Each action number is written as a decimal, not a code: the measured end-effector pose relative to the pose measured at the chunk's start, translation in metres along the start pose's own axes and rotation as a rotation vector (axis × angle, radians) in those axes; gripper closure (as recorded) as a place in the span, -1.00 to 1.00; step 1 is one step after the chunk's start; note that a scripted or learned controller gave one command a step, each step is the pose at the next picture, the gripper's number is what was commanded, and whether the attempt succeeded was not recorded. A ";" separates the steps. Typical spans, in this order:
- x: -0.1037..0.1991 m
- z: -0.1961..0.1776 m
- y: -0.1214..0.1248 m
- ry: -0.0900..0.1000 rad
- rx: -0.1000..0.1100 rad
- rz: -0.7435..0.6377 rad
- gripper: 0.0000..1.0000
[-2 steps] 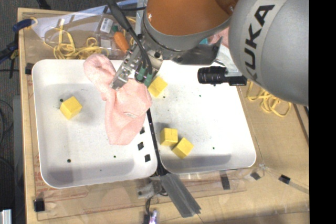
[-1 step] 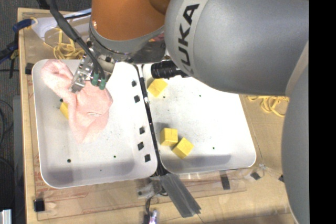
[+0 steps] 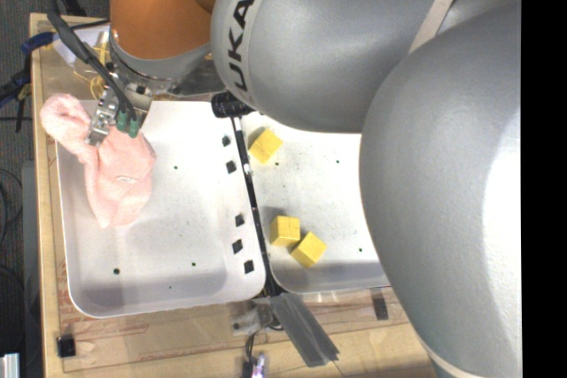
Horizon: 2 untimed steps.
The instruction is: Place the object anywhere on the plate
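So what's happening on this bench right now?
A grey KUKA arm reaches in over two white bins. Its tool sits at the upper left of the left bin, right on top of a pink cloth that lies crumpled along that bin's left side. Whether the tool has actually gripped the cloth is hard to tell from here. Three yellow blocks lie in the right bin, untouched.

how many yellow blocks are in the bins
3, all in the right bin: one yellow block near the divider at the top, two touching lower down. The arm covers part of that bin, so more may be hidden.
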State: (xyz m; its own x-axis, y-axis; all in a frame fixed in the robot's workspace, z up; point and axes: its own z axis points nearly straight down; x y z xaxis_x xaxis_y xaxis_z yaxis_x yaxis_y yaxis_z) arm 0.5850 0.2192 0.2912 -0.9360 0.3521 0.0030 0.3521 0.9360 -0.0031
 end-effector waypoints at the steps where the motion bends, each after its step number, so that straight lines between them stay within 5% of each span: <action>1: 0.000 -0.011 0.002 -0.001 0.000 -0.005 1.00; 2: 0.000 -0.011 0.002 -0.002 -0.001 -0.005 -1.00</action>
State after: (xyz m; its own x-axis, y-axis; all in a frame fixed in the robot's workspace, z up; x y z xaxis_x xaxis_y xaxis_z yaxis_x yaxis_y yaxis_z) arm 0.5855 0.2209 0.3020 -0.9377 0.3474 0.0011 0.3474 0.9377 -0.0024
